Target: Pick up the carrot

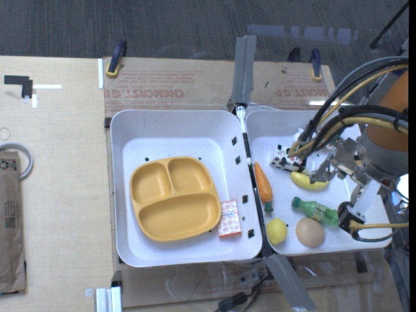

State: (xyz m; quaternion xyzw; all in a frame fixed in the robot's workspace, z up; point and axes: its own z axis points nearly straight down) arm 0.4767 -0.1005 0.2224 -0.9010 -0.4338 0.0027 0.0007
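Two shallow white bins sit side by side on the counter [58,194]. The left bin [123,174] holds a yellow divided plate [175,197] with a small red-and-white packet [229,218] just beside its right edge. The right bin [263,125] holds the carrot [262,184], lying along the bin's left wall, orange body up, green end down, untouched. Near it: a lemon [277,231] below, a tan egg-shaped item [311,233] beside the lemon, a green bottle [316,210] on its side, a banana [309,181] further right. The arm [383,135] reaches in from the right; the end effector [283,161] sits over the banana area, well apart from the carrot. Finger opening cannot be read; cables obscure it. Nothing visibly grasped.
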